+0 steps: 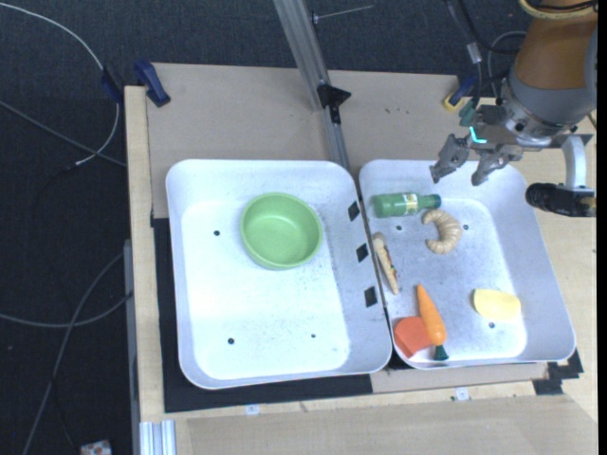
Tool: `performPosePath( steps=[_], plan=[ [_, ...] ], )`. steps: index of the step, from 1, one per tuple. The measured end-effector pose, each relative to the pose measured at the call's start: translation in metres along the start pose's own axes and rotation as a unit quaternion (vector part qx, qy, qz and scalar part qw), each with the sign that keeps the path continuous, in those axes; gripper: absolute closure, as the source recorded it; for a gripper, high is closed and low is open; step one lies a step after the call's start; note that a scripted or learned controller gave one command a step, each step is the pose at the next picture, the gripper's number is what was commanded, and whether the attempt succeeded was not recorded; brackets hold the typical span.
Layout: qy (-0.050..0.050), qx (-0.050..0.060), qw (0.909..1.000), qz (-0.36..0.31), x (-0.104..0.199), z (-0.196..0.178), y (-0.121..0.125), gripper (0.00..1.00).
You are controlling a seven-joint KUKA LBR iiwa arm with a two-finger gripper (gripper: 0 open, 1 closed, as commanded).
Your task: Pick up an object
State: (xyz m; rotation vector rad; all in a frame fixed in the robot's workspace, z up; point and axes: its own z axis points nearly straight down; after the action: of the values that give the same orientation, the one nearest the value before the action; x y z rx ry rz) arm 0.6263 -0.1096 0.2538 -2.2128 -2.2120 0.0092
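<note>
My gripper [468,166] hangs over the far edge of the right bin [531,254], its two fingers spread open with nothing between them. Just below and left of it lies a green bottle [405,203] on its side. A tan croissant [443,230] sits right of the bottle. Further forward are a yellow lemon-like piece [496,303], an orange carrot [432,318] and a red-orange piece [410,336] near the front rim. A thin tan stick-shaped item [384,262] lies along the bin's left wall.
The left bin [218,320] holds a green bowl [280,229]. A metal rail [305,41] runs down from the top toward the gap between the bins. Blue clamps [150,83] sit at the board's far corners. Cables lie on the dark floor at left.
</note>
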Motion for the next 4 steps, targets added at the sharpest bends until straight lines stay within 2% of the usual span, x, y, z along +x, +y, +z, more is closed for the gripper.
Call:
performPosePath(
  steps=[1,2,4],
  plan=[
    [0.0,-0.003,1.0,0.0,0.0,-0.003,0.001,0.0],
    [0.0,0.0,1.0,0.0,0.005,0.041,-0.004,0.0],
    [0.0,0.002,1.0,0.0,0.007,0.156,-0.014,0.0]
  ],
)
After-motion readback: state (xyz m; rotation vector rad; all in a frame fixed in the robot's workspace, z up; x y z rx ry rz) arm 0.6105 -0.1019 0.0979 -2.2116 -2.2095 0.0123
